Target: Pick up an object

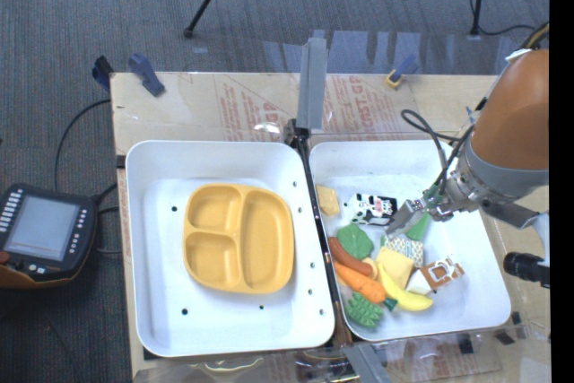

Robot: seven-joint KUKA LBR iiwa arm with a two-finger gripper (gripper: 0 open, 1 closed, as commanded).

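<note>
Orange-banded grey arm [511, 126] in from the right, bent down over the right-hand white bin [471, 305]. Gripper [414, 218] low above the middle of that bin, just over the upper edge of a heap of toy food. Cannot tell how wide apart it is set, its tip blurred against the toys beneath. Nothing seen held in it.

Candidates for picking, all in the right bin, crowded toward its left and front:
- pale yellow block [328, 200] near the left wall, apart from the rest
- black-and-white cow-patterned piece [375, 208] just left of the gripper
- green leaf [355, 240] beside a red sausage [350, 256]
- orange carrot [364, 282] lying along the sausage, on its near side
- yellow wedge [395, 265] touching a banana [408, 296]
- ridged green piece [363, 310] at the front edge of the heap
- white-and-brown block [442, 271] on the right of the pile, close to the banana's end
- green-and-white piece [402, 244] directly under the gripper, partly hidden

Left-hand white bin [157, 287] with a yellow three-compartment plate [239, 238] lying flat near its middle, well apart from the gripper.

Both bins side by side on a pale bench [206, 103], divided by a grey upright post [312, 85]. Blue clamps [145, 73] on the bench's far edge. Teach pendant [40, 233] with a grey screen on the carpet to the left.
</note>
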